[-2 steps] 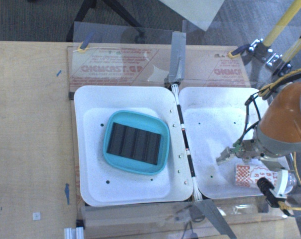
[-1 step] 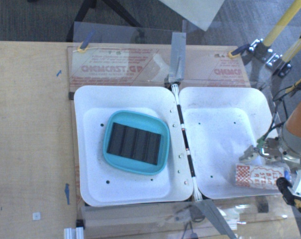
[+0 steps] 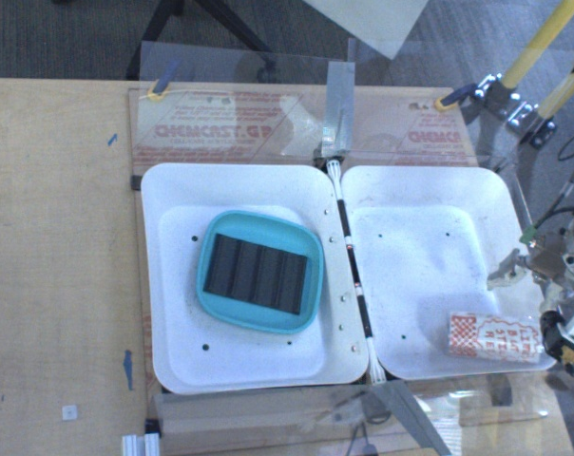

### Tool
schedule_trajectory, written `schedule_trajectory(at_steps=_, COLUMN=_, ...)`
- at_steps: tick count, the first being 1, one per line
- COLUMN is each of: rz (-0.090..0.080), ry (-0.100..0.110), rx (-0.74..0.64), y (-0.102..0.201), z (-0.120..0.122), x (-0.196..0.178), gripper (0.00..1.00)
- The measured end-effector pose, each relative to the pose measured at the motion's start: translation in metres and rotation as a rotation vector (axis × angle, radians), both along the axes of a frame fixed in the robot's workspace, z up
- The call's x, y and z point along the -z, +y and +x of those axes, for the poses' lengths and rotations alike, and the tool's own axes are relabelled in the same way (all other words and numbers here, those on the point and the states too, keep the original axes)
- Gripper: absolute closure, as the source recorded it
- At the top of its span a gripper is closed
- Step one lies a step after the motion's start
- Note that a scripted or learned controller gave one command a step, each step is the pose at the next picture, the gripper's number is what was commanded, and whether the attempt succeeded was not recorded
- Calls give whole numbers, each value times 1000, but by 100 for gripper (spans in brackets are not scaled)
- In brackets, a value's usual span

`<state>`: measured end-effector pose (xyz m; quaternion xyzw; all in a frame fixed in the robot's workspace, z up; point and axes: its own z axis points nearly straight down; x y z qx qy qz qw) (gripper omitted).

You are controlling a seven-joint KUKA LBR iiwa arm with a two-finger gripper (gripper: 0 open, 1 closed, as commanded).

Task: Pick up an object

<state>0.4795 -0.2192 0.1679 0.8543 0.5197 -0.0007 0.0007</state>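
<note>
A teal dish (image 3: 259,271) with a dark ridged insert lies in the middle of the left bin (image 3: 163,207). A red-and-white patterned packet (image 3: 493,337) lies flat in the near right corner of the right bin (image 3: 411,198). My gripper (image 3: 539,269) sits at the right bin's right rim, partly cut off by the frame's edge. It is above and to the right of the packet and apart from it. Nothing shows in its grasp.
A clear plastic sheet with red lettering (image 3: 230,129) lies behind the bins, with a metal bracket (image 3: 338,112) at the seam. Yellow-handled clamps (image 3: 515,84) stand at the back right. Bare wooden bench (image 3: 49,255) spreads to the left.
</note>
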Motion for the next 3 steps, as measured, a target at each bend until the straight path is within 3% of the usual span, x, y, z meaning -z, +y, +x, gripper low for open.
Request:
schedule_trajectory(at_steps=1, rz=5, ry=4, rx=-202, y=58, z=-1, x=60, gripper=0)
schedule_trajectory(at_steps=2, rz=4, ry=-3, rx=-377, y=43, z=2, x=80, gripper=0)
schedule_trajectory(at_steps=3, rz=0, ry=-1, rx=-495, y=0, z=0, x=33, gripper=0)
